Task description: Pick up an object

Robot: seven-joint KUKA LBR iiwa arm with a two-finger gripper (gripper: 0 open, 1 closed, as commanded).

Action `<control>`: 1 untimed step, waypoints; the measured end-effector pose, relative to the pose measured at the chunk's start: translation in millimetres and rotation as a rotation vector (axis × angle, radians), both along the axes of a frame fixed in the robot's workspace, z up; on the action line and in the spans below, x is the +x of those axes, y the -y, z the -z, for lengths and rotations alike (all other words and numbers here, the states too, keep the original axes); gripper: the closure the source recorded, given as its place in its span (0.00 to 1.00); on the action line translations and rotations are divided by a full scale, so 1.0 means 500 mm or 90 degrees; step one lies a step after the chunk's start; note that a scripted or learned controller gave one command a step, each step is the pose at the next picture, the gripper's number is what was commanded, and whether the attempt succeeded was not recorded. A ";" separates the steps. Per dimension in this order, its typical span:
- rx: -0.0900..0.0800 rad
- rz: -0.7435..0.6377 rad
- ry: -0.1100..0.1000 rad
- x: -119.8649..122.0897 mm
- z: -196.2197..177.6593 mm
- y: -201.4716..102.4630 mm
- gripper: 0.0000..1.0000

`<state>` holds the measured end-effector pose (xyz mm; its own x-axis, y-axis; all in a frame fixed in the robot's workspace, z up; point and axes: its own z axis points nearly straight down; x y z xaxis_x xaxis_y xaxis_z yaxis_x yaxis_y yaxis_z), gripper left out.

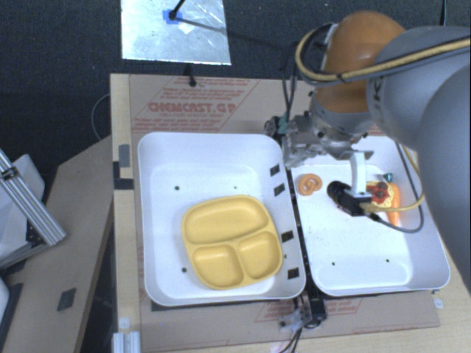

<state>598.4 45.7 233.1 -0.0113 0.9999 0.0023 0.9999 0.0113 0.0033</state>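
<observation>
A small orange ring [310,185] lies flat in the right bin [368,271], in its far left part, close to the wall between the two bins. An orange-and-red toy [388,195] with a bit of green lies to the ring's right, well apart from it, near the same bin's right wall. The gripper [296,155] hangs just beyond the ring, over the bin's far left corner. From this angle I cannot tell whether it is apart or together, and nothing can be seen clamped in it.

So the pick looks not yet done: both small things rest on the bin floor, and the ring seems the likeliest target, being nearest. Descent, closing and lift all appear to be left.

The left bin [213,160] holds a yellow divided tray [232,240] towards its near side. Both bins sit on a cardboard sheet [195,105] with red lettering, laid on a pale tabletop [81,219]. Beyond it lies a shiny silver sheet [173,20] on a dark floor [51,65], and an aluminium frame [29,212] stands at the left.
</observation>
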 end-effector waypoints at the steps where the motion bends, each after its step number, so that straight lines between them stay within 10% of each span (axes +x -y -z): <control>1: 0.000 0.000 -0.001 0.025 0.022 -0.117 1.00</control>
